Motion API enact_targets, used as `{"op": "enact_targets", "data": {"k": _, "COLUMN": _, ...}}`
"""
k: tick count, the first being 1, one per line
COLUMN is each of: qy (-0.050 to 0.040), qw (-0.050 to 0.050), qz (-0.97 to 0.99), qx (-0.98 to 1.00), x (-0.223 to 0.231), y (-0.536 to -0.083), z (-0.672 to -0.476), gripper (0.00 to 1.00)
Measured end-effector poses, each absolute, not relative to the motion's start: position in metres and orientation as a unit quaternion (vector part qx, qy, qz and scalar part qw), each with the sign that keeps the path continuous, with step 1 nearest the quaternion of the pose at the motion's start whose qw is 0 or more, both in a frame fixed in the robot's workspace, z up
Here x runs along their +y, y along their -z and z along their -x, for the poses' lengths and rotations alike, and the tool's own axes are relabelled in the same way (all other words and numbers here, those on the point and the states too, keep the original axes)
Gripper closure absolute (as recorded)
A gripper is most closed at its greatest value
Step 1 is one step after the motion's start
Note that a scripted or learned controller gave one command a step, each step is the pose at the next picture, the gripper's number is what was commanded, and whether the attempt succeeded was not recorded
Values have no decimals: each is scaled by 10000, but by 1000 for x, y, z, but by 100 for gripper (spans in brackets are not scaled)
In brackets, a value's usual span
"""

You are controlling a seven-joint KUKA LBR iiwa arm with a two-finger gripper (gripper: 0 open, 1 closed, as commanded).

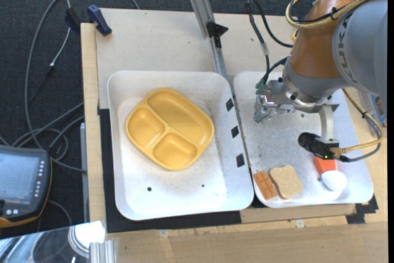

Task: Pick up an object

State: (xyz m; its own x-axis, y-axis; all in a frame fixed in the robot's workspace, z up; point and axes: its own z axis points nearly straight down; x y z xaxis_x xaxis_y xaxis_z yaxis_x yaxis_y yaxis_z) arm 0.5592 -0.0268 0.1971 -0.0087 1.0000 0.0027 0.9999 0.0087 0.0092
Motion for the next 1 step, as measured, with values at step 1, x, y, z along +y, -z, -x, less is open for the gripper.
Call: {"op": "enact_targets", "data": {"k": 1, "qy": -29, "qw": 8, "qz": -7038, "qx": 7104, "x": 38, "y": -193, "z": -616, "gripper": 100}}
